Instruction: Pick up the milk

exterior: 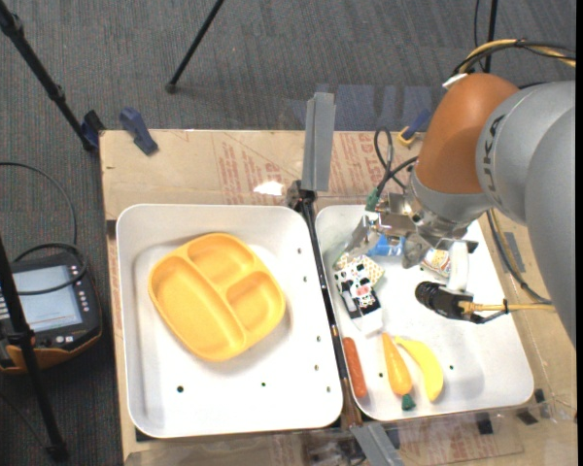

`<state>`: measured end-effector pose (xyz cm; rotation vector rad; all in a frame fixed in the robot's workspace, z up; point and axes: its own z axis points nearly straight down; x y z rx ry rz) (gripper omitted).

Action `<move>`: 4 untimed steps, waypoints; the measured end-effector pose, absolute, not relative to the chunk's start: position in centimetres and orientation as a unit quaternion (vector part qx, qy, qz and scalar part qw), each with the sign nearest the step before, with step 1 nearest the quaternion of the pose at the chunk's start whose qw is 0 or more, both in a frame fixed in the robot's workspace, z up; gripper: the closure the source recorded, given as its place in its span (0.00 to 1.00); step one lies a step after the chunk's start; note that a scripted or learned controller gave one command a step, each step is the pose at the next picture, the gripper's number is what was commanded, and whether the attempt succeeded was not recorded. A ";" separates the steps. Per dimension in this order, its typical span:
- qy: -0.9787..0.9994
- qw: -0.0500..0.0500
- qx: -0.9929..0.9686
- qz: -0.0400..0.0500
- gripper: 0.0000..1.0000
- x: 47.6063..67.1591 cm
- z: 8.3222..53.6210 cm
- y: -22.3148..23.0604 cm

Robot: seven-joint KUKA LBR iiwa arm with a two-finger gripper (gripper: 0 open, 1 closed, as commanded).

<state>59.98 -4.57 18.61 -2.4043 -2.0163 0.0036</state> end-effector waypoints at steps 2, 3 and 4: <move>-0.598 -0.001 -0.802 -0.002 0.00 57.0 9.1 -7.9; -0.597 0.003 -0.803 0.000 1.00 56.9 9.7 -7.9; -0.644 0.003 -0.765 0.002 1.00 53.1 18.6 -0.9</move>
